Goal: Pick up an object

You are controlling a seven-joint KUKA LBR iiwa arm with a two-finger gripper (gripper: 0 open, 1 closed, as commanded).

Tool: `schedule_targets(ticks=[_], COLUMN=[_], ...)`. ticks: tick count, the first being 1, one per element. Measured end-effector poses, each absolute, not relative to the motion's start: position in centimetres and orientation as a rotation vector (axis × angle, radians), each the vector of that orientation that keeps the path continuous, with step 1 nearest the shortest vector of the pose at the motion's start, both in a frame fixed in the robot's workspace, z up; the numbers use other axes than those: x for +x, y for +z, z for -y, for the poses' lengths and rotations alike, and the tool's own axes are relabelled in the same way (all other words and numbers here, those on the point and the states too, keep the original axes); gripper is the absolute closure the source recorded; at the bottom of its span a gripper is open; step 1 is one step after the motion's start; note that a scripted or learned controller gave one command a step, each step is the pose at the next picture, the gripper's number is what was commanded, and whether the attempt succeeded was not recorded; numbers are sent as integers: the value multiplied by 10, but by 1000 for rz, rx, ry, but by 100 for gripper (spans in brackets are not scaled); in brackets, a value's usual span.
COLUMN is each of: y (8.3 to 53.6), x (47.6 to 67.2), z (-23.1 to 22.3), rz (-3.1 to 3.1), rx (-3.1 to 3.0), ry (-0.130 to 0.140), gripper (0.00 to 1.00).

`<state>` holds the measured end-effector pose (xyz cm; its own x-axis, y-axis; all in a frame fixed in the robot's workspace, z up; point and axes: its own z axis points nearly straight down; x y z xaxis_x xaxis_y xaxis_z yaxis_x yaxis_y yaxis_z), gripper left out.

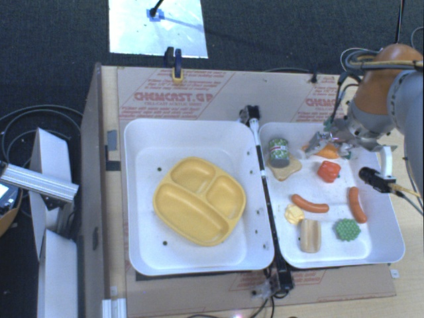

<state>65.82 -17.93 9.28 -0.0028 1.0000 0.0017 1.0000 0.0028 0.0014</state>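
My gripper point(329, 142) hangs low over the back of the right bin point(384, 250), reaching in from the right. Just under it, at its front, lies an orange piece point(328, 153); whether they touch I cannot tell. A red pepper point(329, 171) sits just in front of that. Further left stand a green-labelled can point(278, 149) and a tan slice point(287, 169). Two sausages point(310, 204) point(357, 204), a small yellow piece point(294, 214), a bun point(309, 235) and a green broccoli point(347, 229) lie toward the front.
The left bin point(142, 244) holds a yellow divided plate point(199, 201). A ridge point(264, 184) where the two bin walls meet runs between them. The grey and orange arm point(391, 78) stands over the right bin's back right corner.
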Motion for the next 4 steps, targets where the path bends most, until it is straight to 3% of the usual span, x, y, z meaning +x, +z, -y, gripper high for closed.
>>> schedule_targets(ticks=[1,2,3,4], y=[88,84,92,94], x=[640,664,661,664], z=[180,164,166,165], rz=[2223,2208,2202,2212], rx=[-2218,-2214,-2207,-2213], ry=[-2,25,39,26], gripper=[0,0,100,0])
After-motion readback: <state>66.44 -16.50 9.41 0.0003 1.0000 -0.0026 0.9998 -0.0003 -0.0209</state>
